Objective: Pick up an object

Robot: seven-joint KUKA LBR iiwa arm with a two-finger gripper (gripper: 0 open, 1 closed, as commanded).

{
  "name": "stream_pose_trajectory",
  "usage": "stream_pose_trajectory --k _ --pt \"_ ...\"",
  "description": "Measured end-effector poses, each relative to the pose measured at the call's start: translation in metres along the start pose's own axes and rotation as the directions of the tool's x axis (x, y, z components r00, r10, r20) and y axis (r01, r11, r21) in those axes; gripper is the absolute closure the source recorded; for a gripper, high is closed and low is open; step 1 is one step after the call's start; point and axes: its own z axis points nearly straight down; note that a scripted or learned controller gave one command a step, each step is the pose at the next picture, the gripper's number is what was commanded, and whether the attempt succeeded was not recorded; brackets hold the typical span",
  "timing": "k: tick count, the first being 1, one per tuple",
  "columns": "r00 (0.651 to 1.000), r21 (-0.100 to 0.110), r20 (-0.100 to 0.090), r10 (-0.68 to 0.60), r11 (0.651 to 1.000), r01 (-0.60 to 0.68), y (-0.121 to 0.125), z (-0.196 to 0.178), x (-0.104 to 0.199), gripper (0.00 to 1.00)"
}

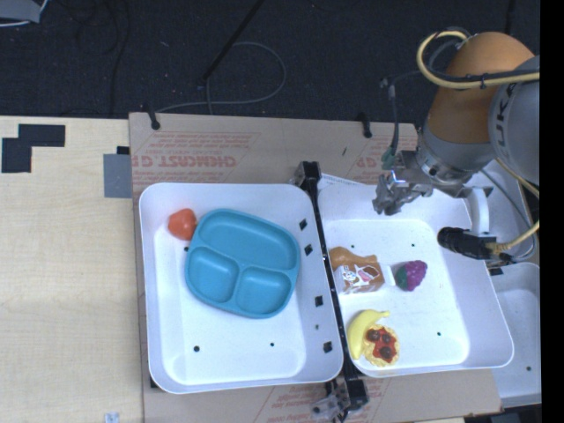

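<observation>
The right bin (458, 324) holds a brown and white snack packet (357, 271) near its left wall, a purple grape bunch (410, 274) beside it, and a yellow banana (359, 324) with a small pizza slice (384, 345) at the front left. My gripper (390, 199) hangs over the far edge of the right bin, above and behind the packet, with nothing seen between its fingers.
In the left bin (167, 342) lies a blue divided plate (241, 263), and a red tomato (182, 224) sits at its far left corner. A black divider (319, 254) runs between the two bins. Cardboard (229, 152) lies under both.
</observation>
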Motion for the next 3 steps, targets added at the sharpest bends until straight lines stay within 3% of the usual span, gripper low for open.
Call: stream_pose_trajectory --k 1,3 --pt "1.000 0.001 0.000 0.000 1.000 0.000 0.001 -0.053 -0.002 1.00" --pt "1.000 0.009 -0.001 -0.003 1.000 0.003 -0.026 -0.013 0.100 1.00"
